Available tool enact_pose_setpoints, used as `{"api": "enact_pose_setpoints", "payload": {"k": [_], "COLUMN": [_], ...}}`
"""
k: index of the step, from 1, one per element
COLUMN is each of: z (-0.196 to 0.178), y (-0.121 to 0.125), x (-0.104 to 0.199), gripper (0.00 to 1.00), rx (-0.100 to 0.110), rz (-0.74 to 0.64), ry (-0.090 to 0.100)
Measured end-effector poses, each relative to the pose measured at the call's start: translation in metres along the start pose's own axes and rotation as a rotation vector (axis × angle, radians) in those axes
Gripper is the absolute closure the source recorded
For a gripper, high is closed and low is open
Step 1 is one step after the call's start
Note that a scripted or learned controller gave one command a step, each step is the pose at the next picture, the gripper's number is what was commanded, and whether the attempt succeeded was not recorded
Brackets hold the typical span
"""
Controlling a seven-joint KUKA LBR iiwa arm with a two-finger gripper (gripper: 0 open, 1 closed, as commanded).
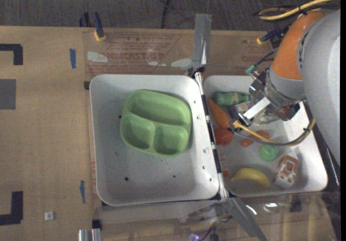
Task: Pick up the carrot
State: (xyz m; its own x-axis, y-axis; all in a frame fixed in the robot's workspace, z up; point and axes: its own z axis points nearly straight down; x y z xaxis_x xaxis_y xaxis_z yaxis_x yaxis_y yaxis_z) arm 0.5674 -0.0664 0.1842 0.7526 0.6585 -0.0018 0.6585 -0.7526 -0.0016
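A shallow white bin on the left (108,180) and a matching shallow white bin on the right (311,151) stand side by side on the brown, cardboard-coloured counter (43,126). The counter carries strips of blue and black tape.

The long orange carrot (219,114) lies in the right bin, close along its left wall. It is slanted, with one end toward the far corner and the other toward the middle of the bin. A round red item (223,136) sits at the carrot's nearer end, seemingly touching it. A green bottle with a pale label (230,98) lies on its side just beyond the carrot, near the bin's far wall.

The grey arm with its orange band (289,51) reaches in from the right. Its end effector (265,115) hangs over the middle of the right bin, near the carrot but to its right. Whether the end effector is open or closed cannot be told, and the carrot lies free of it on the bin floor.

Toward the near side of the same bin lie a small round green object (267,152), a yellow banana (251,176) and a little white and orange carton (286,169).

The left bin holds a light green plastic plate with three compartments (157,122), lying flat near the far side.
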Motion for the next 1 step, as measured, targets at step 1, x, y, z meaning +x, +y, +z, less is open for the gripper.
{"api": "enact_pose_setpoints", "payload": {"k": [1], "z": [0.0008], "y": [-0.0622], "x": [-0.0637], "gripper": [1.0], "rx": [0.003], "rz": [-0.204], "ry": [0.0]}}
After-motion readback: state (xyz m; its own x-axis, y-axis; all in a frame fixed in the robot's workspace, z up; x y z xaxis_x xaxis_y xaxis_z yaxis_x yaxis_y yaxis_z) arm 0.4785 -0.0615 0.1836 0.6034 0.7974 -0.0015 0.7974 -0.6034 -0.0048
